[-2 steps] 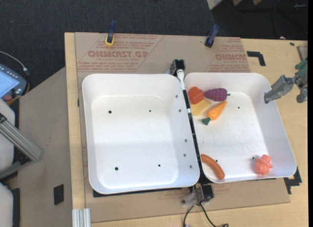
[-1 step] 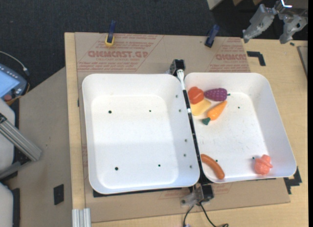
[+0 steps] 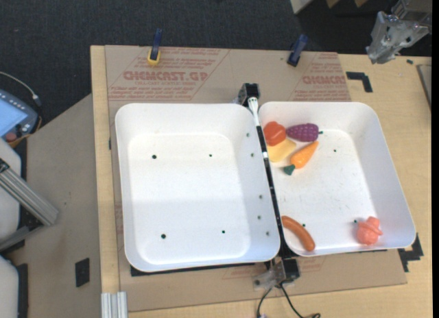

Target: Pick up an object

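Overhead, I saw the gripper at the far right, above the bench and well apart from both bins; whether it was wide or narrow I could not tell. The right bin held all the objects. A red pepper, purple grapes, a yellow piece and a carrot lay together at its far left. A sausage and a pink toy lay along its near side. The left bin stood beside it.
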Controlling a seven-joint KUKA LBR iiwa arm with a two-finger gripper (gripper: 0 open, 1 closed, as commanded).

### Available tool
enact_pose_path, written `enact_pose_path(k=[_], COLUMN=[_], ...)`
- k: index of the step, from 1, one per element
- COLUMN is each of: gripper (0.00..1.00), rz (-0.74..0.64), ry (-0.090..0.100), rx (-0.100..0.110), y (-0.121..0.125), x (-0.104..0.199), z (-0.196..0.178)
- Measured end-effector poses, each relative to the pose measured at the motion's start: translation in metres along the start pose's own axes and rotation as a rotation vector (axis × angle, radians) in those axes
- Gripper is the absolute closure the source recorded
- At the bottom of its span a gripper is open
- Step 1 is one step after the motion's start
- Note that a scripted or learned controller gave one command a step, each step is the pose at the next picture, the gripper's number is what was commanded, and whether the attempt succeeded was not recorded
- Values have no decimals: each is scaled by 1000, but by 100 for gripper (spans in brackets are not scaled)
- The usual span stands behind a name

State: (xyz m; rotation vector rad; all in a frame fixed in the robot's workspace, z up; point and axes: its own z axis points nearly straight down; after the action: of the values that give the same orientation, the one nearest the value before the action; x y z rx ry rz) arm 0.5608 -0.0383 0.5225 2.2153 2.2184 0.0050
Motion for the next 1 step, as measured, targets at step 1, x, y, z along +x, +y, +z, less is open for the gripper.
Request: enact_pose_path(k=[1], gripper=[100], rz=[-3], ry=[3], rx=[1], y=[0], x=[47], z=[-14])
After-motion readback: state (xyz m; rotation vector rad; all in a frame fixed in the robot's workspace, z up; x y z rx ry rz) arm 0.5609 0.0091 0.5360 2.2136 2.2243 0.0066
